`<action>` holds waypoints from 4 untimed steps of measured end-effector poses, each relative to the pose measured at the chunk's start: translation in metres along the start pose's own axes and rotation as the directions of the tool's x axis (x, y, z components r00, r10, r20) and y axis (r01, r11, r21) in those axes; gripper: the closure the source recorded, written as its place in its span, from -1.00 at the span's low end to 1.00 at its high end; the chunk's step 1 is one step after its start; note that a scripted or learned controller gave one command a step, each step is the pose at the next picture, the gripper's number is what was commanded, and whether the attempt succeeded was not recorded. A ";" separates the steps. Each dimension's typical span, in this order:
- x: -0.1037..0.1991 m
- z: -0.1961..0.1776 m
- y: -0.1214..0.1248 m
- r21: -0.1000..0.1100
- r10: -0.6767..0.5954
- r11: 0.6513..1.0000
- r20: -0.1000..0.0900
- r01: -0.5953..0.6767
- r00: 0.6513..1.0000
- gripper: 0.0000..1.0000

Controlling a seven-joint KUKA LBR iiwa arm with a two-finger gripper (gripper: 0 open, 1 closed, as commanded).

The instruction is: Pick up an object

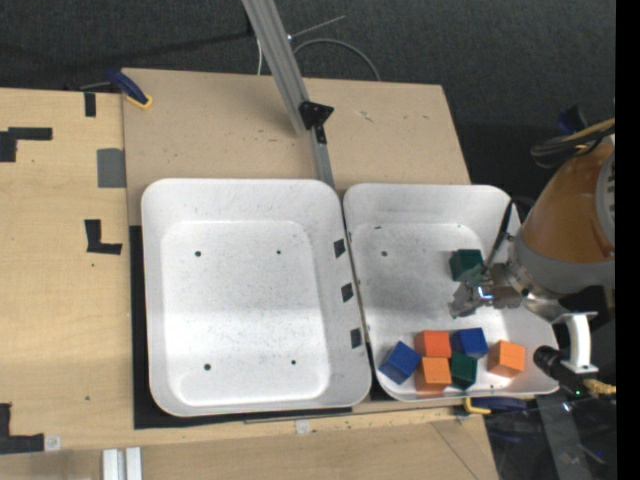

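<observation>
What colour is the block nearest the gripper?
Dark green block, just above the gripper in the camera view.

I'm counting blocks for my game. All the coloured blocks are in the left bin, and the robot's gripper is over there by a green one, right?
Not quite. The camera view shows the blocks in the right bin, not the left bin. The rest holds: the gripper is by the green block, and the other blocks, such as the blue block, sit along that bin's near edge.
</observation>
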State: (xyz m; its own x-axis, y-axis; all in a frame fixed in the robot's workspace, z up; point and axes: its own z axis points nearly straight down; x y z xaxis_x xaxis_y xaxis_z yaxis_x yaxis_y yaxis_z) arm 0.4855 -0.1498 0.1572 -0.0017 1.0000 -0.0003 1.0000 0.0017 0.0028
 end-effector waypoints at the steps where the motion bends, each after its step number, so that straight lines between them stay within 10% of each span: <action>1: 0.006 -0.044 0.003 -0.001 -0.001 1.000 0.001 0.001 1.000 1.00; 2: 0.007 -0.080 0.004 0.000 0.000 1.000 0.001 0.000 1.000 1.00; 4: 0.098 -0.081 0.040 0.004 -0.004 1.000 -0.001 0.004 1.000 1.00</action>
State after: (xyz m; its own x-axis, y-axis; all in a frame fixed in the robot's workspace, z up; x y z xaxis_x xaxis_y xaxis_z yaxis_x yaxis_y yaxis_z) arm 0.5254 -0.0519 0.2387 -0.0056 1.0000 0.0005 1.0000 0.0056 -0.0016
